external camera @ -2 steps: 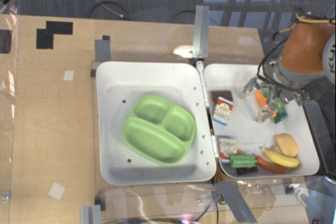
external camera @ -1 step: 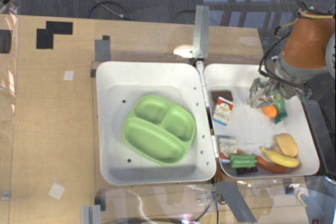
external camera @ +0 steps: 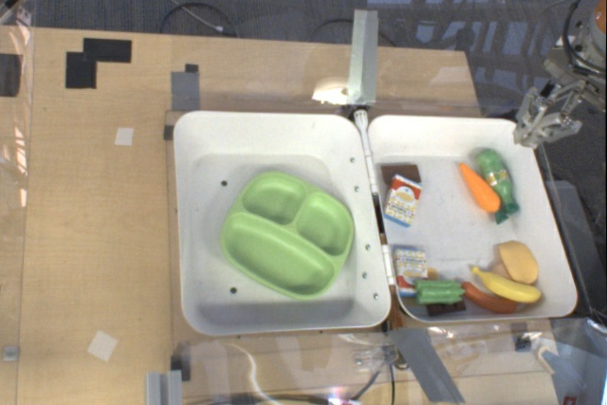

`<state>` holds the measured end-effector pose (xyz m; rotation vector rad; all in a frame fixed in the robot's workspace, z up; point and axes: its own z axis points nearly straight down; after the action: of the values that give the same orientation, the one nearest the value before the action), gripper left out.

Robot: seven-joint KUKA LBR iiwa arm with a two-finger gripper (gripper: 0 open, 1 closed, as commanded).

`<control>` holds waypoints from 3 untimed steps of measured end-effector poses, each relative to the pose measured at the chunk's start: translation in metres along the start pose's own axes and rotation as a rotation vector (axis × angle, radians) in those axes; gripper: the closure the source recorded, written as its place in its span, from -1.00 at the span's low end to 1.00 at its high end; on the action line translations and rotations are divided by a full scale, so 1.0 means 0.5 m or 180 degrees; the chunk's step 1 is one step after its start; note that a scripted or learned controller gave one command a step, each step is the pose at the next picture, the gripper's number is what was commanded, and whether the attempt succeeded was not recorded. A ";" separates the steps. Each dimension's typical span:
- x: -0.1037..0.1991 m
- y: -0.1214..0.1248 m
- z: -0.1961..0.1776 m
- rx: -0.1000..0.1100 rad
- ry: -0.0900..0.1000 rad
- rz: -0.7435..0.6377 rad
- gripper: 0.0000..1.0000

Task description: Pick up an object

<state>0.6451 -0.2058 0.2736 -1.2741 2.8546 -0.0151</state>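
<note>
End effector [external camera: 542, 119]: above the right bin's [external camera: 560, 232] far right corner, fingers spread, grasping nothing.
Carrot [external camera: 479, 189]: right bin, touching a green bottle [external camera: 497, 178].
Banana [external camera: 506, 285]: near edge.
Left bin [external camera: 190, 204]: green plate [external camera: 287, 232].

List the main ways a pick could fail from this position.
1. The hand sits over the right bin's far corner rim and could strike it descending.
2. The carrot touches the green bottle; closing on one may drag both.
3. The banana lies in a crowded pile by the near wall, leaving little finger room.
</note>
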 end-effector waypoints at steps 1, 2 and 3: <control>-0.092 0.100 -0.034 -0.0024 0.0002 0.0222 1.00; -0.088 0.098 -0.033 -0.0024 0.0007 0.0232 -1.00; 0.010 0.145 0.279 -0.0067 0.0025 -0.0331 -1.00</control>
<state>0.5901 -0.1616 0.1332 -1.4283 2.7989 0.0086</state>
